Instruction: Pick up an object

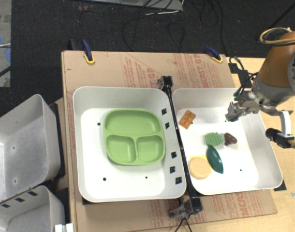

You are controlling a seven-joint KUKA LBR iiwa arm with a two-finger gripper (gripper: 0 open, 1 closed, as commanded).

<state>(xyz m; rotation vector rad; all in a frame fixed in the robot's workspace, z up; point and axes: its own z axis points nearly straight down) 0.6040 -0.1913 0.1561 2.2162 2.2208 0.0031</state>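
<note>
The right bin [263,178] holds several small items. An orange-brown block [186,119] lies near its back left. A light green textured piece [214,138] sits in the middle, with a small dark brown lump [230,139] just right of it. Below them lie a dark teal oval [215,159] and a pale yellow disc [199,168], touching each other. My gripper [232,113] hangs over the bin's back right part, above and to the right of the brown lump, with nothing visibly between its fingers.
The left bin [87,178] holds a light green divided plate [134,136]. A black divider [175,144] runs between the bins. Grey plastic tubs [19,149] stand left of the bench. Clamps [88,54] grip the board's back edge.
</note>
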